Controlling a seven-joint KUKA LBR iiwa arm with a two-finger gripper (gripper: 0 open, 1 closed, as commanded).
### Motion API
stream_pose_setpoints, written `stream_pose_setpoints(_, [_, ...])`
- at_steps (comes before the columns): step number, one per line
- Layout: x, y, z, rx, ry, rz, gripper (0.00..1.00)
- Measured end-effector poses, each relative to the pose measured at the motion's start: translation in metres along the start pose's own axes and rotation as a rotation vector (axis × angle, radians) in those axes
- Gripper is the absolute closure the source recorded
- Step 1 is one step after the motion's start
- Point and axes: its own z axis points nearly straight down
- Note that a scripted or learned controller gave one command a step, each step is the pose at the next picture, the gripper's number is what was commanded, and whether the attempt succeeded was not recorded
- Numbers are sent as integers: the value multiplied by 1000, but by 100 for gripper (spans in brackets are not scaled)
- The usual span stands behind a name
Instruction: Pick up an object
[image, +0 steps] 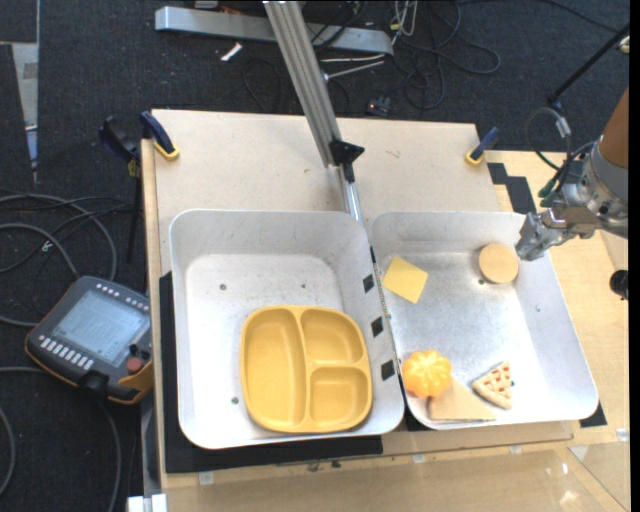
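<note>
The right bin (545, 330) holds a round tan cookie-like disc (498, 263) near its far right, a yellow cheese square (405, 279) at its far left, an orange fruit (427, 372) and a pizza slice toy (494, 385) near the front, with a tan flat piece (455, 404) beside them. My gripper (535, 240) hangs at the bin's right rim, just right of the round disc, with nothing seen between its fingers.
A yellow divided tray (305, 368) lies in the left bin (200, 300). A metal pole (315, 95) slants from the top toward the seam between the bins. Clamps sit at the bench's far corners. A teach pendant (95, 335) lies off the bench on the left.
</note>
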Motion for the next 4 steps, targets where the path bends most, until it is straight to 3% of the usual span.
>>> stream_pose_setpoints(1, [0, 1, -15, 5, 2, 0, 100])
stream_pose_setpoints(3, [110, -22, -17, 11, 5, -5, 100])
stream_pose_setpoints(4, [163, -39, 4, 12, 5, -4, 100])
